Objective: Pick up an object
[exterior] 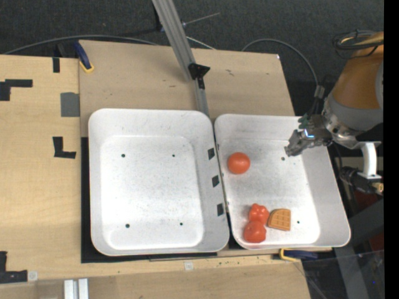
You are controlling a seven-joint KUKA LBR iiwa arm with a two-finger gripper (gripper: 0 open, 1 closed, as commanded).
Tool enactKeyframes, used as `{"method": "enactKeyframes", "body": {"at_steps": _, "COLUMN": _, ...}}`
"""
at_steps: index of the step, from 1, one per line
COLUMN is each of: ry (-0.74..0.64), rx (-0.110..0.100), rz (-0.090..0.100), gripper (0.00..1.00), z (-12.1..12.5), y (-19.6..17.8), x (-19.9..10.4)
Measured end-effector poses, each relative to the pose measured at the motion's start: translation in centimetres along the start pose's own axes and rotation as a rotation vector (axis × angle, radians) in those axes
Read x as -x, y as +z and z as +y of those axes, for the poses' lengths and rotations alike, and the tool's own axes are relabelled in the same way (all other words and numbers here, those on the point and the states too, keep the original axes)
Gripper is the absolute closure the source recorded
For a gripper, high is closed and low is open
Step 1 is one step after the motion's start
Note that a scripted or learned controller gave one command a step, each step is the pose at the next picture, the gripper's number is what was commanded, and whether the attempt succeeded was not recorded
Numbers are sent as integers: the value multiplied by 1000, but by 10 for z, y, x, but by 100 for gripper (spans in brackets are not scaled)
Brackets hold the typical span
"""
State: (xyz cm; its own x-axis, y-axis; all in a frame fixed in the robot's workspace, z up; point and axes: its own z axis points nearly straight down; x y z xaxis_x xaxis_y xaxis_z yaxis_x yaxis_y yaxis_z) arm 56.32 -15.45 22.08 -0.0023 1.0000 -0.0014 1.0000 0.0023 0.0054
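Observation:
The right bin (pixel 312 167) holds three objects. A round orange-red ball, like a tomato, (pixel 238 163) lies near its left wall. Near the front sit a red pepper-shaped piece (pixel 255 223) and a tan waffle-like piece (pixel 280 219), side by side and touching. My gripper (pixel 299 143) hangs over the right bin's far right part, well to the right of the ball and clear of all three objects. Nothing shows between its dark fingers, and whether they are open or shut is unclear.
The left bin (pixel 100 167) lies beside the right one, with black clips along the shared edge (pixel 215 179). A slanted metal pole (pixel 177 33) rises behind the bins. The grey and orange arm (pixel 358 98) fills the right side. A cable (pixel 274 45) runs across the bench.

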Motion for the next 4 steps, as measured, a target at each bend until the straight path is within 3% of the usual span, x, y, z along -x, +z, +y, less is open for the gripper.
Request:
{"method": "enactKeyframes", "body": {"at_steps": 1, "ry": 1, "rx": -4, "rz": 1, "gripper": 100, "z": 1, "y": -18, "x": 0}}
{"method": "enactKeyframes", "body": {"at_steps": 4, "ry": -4, "rx": -9, "rz": 3, "gripper": 100, "z": -22, "y": -1, "x": -158}}
